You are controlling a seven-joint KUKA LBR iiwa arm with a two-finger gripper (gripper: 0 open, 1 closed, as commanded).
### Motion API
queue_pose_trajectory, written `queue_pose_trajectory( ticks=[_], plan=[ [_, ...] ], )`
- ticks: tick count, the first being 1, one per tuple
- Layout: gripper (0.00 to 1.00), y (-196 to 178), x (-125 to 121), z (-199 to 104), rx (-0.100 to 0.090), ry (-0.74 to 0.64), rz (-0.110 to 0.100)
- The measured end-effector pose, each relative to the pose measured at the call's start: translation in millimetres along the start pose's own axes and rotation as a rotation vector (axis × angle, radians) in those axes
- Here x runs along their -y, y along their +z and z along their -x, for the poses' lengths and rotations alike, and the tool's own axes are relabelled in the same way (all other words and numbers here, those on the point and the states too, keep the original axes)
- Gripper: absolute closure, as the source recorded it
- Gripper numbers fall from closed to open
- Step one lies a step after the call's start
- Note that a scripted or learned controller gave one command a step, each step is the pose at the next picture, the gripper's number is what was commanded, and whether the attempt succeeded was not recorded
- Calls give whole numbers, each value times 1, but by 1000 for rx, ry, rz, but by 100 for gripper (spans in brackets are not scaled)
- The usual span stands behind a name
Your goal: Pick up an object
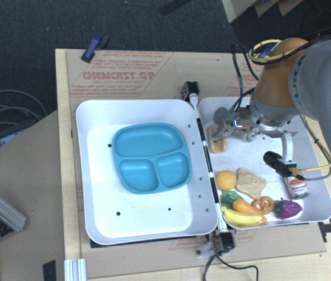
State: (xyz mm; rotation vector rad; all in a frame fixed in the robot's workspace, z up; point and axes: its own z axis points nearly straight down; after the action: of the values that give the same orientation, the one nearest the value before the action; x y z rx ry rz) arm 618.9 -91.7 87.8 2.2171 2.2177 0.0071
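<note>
My end effector [228,123]: positioned low over upper-left zone of right shallow white bin [323,199], beside small tan block [216,140] at bin's left wall. Open/clenched state: cannot tell. Nothing visibly grasped. Candidate objects clustered at bin's near edge, apart from my end effector: orange ball [225,180], tan bread slice [251,183], yellow banana [242,217], purple grapes [289,208]. Left white bin [92,157]: blue divided tray [152,157].

a big grey arm [323,75] with an orange band [276,81] — black and yellow cables [270,47] loop around it.
</note>
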Motion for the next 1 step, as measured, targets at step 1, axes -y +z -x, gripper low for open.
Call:
queue_pose_trajectory(
  ticks=[1],
  plan=[
    [0, 1, -49, 7, 1, -1, -3]
  ],
)
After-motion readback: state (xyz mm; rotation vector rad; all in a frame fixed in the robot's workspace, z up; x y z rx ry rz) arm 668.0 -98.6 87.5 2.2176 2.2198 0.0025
